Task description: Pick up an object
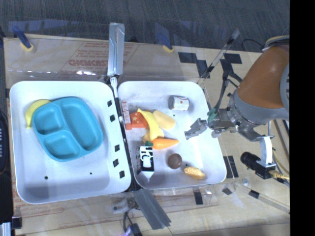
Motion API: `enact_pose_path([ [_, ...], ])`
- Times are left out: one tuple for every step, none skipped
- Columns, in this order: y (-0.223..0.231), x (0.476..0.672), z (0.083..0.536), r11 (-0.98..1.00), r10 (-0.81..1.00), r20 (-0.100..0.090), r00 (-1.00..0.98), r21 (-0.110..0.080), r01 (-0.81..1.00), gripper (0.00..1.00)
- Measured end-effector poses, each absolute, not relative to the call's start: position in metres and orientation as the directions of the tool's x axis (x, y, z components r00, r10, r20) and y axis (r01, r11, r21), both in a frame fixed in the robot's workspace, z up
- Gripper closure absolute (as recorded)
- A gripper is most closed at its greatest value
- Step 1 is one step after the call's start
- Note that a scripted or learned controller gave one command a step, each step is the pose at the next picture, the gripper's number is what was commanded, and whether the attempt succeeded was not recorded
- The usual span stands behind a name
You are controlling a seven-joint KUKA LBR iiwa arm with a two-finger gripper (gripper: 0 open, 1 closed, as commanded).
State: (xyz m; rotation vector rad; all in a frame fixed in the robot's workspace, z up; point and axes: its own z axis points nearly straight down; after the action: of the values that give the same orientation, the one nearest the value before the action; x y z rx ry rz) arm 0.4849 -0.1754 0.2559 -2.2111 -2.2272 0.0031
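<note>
You are seeing the claw [195, 129] hanging over the right bin [206, 161], just right of the carrot [165, 143], its spread or pinch impossible to tell.

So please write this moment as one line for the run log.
phase: approach | gripper: over right white bin, holding nothing | nearest: orange plastic carrot | left white bin: blue divided plate

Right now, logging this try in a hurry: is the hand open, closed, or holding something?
Hand: cannot be told; nothing visibly held, above the right-hand shallow white bin.
</note>
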Motion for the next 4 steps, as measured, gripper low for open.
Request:
enact_pose_path([
  [-0.137,0.479,0.106,-0.007,1.000,0.000,0.007,0.004,1.000,0.00],
  [-0.104,0.560,0.091,0.005,1.000,0.002,-0.005,-0.004,1.000,0.00],
  [-0.095,0.610,0.092,0.078,0.997,0.002,-0.078,-0.002,0.997,0.00],
  [-0.120,0.651,0.090,0.137,0.991,0.007,-0.137,-0.029,0.990,0.00],
])
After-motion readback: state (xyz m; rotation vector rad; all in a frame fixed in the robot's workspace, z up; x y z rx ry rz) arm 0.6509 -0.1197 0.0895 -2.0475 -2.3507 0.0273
